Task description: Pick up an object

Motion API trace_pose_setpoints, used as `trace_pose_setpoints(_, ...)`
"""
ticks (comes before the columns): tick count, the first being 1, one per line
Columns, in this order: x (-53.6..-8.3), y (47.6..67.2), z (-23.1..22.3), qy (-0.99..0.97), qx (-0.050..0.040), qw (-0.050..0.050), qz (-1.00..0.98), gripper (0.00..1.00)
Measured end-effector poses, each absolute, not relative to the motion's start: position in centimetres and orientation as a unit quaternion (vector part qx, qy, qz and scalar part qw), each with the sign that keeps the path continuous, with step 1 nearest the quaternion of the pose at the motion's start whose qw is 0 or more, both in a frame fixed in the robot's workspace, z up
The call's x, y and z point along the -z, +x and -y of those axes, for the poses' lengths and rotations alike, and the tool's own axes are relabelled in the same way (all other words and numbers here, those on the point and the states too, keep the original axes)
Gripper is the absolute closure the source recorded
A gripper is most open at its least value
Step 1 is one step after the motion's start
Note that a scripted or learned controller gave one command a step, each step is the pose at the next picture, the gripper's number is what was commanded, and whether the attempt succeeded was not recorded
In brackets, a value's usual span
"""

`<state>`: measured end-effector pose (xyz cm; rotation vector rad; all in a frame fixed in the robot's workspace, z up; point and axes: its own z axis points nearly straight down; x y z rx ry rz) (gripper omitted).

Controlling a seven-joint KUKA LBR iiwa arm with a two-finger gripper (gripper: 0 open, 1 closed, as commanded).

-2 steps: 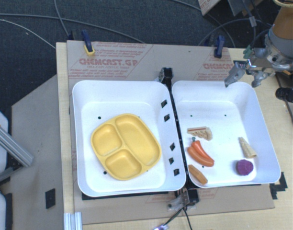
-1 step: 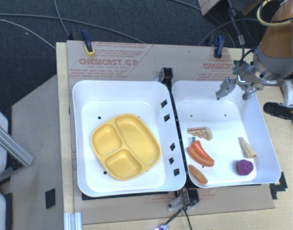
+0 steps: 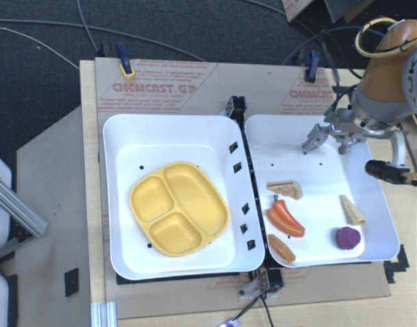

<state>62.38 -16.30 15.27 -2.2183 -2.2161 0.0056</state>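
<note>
My gripper (image 3: pixel 329 142) hangs over the far part of the right bin (image 3: pixel 379 203), its two grey fingers spread open with nothing between them. Nearer the front of that bin lie a tan wedge-shaped piece (image 3: pixel 285 190), an orange-red carrot-like piece (image 3: pixel 285 219), a small orange-brown piece (image 3: pixel 282 248), a purple round piece (image 3: pixel 348 238) and a beige stick-like piece (image 3: pixel 351 209). All of them rest on the bin floor, well apart from the gripper.
The left bin (image 3: pixel 120 182) holds a yellow three-compartment tray (image 3: pixel 178 208). Black clips run down the divider between the bins (image 3: pixel 244 182). Blue clamps (image 3: pixel 125 60) hold the cardboard base at the far edge. Cables hang beside the arm at right.
</note>
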Motion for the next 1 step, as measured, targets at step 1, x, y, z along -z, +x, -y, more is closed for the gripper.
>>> trace_pose_setpoints(1,-10.71,61.55,16.20,-0.707,-0.0014,0.003,0.707,0.00)
